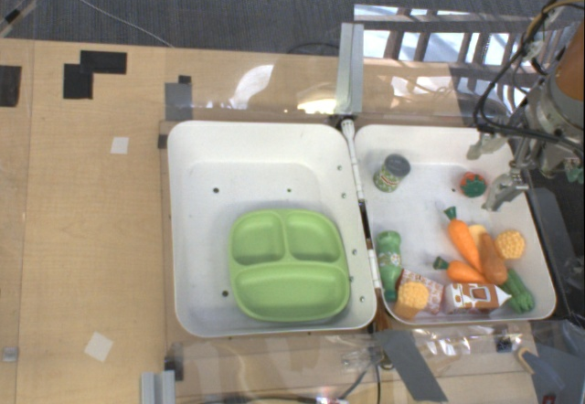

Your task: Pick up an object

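My gripper (490,170) hangs over the right bin's (430,151) far right side, open, with nothing between its two grey fingers (501,193). A small red tomato-like toy (473,184) lies just left of them. Farther front in the same bin are two orange carrots (463,241), a brown bread roll (491,258), a yellow corn piece (511,244), a brown carton (472,298), a second corn cob (413,294) and a green bottle (389,258). A small tin can (393,173) sits at the bin's back left.
A green divided plate (289,263) lies in the left bin (201,174). A metal rail frame (430,41) stands behind the right bin. Black cables (512,73) loop down beside the arm at the right edge.
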Motion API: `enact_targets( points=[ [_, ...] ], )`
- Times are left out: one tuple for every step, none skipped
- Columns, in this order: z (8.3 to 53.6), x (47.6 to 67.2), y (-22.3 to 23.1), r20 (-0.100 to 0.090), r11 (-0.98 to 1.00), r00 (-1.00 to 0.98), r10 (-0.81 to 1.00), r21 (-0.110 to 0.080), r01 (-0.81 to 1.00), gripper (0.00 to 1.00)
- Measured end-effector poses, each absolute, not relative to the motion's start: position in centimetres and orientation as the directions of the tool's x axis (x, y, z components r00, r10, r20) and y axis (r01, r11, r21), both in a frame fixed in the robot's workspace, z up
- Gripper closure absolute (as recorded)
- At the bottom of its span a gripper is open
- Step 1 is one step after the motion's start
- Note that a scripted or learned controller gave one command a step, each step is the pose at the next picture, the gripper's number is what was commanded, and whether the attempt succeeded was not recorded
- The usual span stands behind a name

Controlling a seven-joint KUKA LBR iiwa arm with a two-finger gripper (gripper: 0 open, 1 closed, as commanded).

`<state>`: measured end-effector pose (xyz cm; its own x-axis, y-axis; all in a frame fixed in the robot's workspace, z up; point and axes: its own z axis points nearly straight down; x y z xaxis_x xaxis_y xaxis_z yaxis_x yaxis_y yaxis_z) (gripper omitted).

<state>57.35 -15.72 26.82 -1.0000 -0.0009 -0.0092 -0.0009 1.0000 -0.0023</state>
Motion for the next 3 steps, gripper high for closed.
enact_targets(
  points=[
    [9.4,58.9,-17.4,-0.011,0.988,-0.988,-0.154,-0.003,-0.153,0.00],
    [9.0,50.0,-20.8,-0.016,1.000,-1.000,-0.023,-0.005,-0.023,0.00],
    [9.1,49.7,-20.7,-0.021,1.000,-1.000,-0.016,-0.007,-0.016,0.00]
  ],
)
